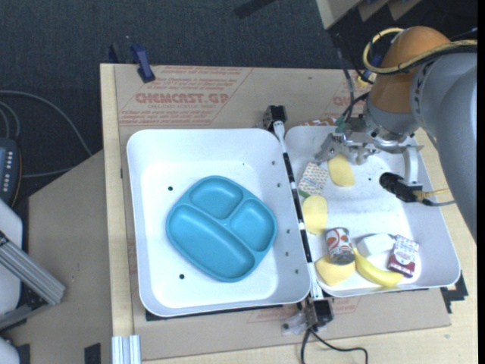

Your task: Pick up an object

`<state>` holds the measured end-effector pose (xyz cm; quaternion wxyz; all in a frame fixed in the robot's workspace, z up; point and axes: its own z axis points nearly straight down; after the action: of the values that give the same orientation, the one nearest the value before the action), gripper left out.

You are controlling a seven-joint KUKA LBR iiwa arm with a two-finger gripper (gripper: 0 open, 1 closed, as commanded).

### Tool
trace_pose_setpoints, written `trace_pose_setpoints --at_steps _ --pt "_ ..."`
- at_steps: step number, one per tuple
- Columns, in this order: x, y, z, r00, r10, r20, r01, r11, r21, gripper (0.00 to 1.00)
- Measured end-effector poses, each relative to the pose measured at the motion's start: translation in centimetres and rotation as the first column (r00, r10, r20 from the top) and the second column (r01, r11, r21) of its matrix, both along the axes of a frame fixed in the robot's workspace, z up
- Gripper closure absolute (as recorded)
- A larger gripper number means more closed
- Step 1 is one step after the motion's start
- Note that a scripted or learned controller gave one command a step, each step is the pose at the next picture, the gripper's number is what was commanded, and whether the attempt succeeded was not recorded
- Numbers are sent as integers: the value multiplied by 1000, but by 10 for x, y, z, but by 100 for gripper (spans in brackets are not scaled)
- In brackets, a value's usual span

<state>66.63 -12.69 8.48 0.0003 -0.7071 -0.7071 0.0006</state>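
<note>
Gripper: we find the gripper (347, 152) low over the far end of the right bin (366, 205), and we cannot tell whether it is open or closed.
Arm: we note the grey arm (447, 105) with its orange band reaching in from the right of the view.
Nearest object: we see a yellow piece (342, 173) lying on the bin floor just below the gripper; whether the two touch we cannot tell.
Neighbouring items: we record a pale speckled packet (313, 179) just left of the yellow piece, and a second yellow lump (314, 212) nearer the camera by the bin's left wall.
Near end of right bin: we count a red and white can (339, 244), a third yellow lump (333, 271), a banana (377, 272), a whitish item (373, 243) and a red packet (403, 255), all close together.
Left bin: we find the left bin (151, 174) holding a blue divided plate (221, 227) near its middle.
</note>
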Motion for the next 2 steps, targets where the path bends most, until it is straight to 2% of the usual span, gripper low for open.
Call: trace_pose_setpoints --at_steps 1,2 --pt "1 0 11 1000 0 3 0 1000 -1 100" --pt "1 0 11 1000 0 2 0 1000 -1 0"
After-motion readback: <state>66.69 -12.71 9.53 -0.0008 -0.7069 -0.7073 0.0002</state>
